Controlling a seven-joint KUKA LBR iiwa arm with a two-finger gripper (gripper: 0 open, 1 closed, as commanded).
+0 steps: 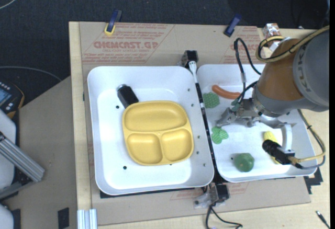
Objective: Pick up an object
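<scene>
Yellow tray (157, 131) fills the left bin (99, 118), a black block (126, 95) touching its upper-left rim. Right of the tray, the hand (238, 116) hangs over the right bin (225, 170); finger state cannot be told. Green pieces (211, 100), (220, 135), (243, 161) and an orange sausage (226, 91) lie around the hand.

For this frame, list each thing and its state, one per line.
Yellow tray: upright, compartments bare, in left bin.
Black block: lying beside the tray.
Orange sausage: lying in right bin.
Green ball: resting near the front rim.
Gripper: low over right bin.
</scene>
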